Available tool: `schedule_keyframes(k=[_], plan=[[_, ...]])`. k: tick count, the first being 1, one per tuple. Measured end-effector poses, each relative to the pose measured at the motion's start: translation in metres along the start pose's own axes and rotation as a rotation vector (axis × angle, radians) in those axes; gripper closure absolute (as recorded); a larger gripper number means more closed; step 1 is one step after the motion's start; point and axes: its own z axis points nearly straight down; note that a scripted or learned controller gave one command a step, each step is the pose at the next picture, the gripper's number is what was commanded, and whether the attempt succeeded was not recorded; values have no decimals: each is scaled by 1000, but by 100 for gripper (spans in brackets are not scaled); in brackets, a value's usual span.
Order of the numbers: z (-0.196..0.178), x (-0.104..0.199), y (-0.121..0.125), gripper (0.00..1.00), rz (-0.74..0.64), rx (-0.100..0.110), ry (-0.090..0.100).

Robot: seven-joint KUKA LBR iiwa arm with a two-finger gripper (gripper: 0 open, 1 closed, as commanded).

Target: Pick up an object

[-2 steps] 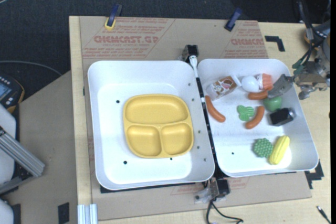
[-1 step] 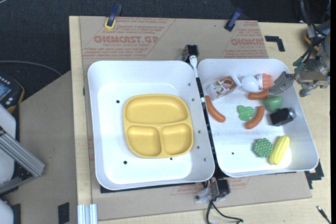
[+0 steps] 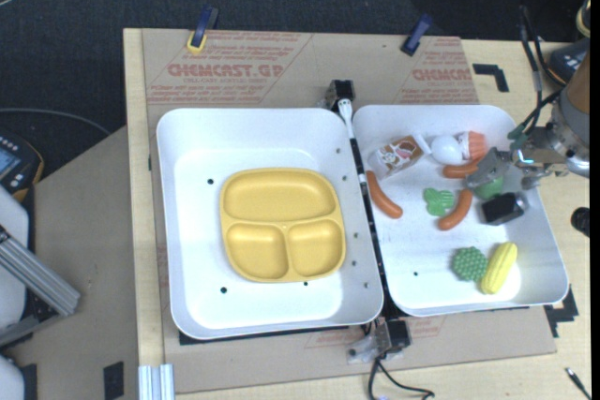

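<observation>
The gripper [image 3: 495, 185] was seen low in the right bin [image 3: 534, 290], and its jaws could not be made out. A toy sausage [image 3: 456, 210] lay just beside them, and a corn cob [image 3: 500, 266] was placed below.

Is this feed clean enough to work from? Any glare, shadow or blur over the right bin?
Camera view: lighting even and soft; the white bins are bright but not blown out. The yellow tray shows a mild sheen, no hard glare. Toys in the right bin read clearly, like the corn. The gripper is slightly soft and casts a dark patch beside it; its fingers are hard to make out.
</observation>
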Motion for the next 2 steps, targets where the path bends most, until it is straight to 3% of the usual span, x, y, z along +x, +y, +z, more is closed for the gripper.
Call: schedule_keyframes(k=[2], plan=[[104, 11, 4, 0, -1, 0, 1]])
